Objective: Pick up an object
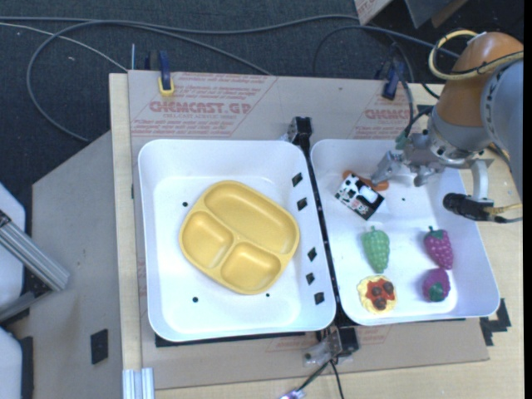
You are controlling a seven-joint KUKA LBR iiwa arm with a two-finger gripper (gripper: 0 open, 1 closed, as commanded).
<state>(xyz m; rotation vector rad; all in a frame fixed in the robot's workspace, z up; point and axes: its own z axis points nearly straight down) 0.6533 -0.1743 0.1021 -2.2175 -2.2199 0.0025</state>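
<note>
One gripper (389,171), low over the back of the right bin (482,248); whether it is spread or closed I cannot tell, and nothing visibly sits in it. Just beside its tip, toward the divider: black-and-white toy (359,196), lying on the bin floor. Farther forward, well apart from the tip: green grapes (376,248), purple grapes (439,248), a magenta piece (435,284), a small pizza-like disc (376,293). Left bin (158,223) carries a yellow divided plate (239,236). Judgement: approach made, pick not yet done; closing on an object and lifting remain.
</note>
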